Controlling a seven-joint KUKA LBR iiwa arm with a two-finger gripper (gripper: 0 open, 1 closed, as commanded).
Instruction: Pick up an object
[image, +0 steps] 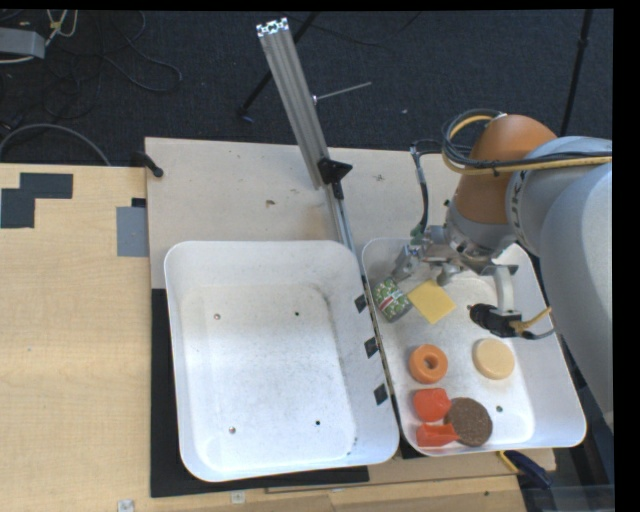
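While two white bins sit side by side on the worktop (230, 190), six small things lie in the right bin (560, 425).

Nearest are two red-orange blocks, one (436, 435) at the front rim and another (431, 403) just behind it, touching one dark brown round biscuit (469, 421). Farther back lie one orange ring doughnut (429, 364) and one pale cream disc (494, 359), apart from each other. Beyond them one flat yellow cheese square (432, 301) lies tilted, with one green-and-white patterned packet (391, 299) just beside it at the bin's left wall. At the far end the pincer (425, 252) hangs over the yellow square and the packet; whether it is apart or together I cannot tell.
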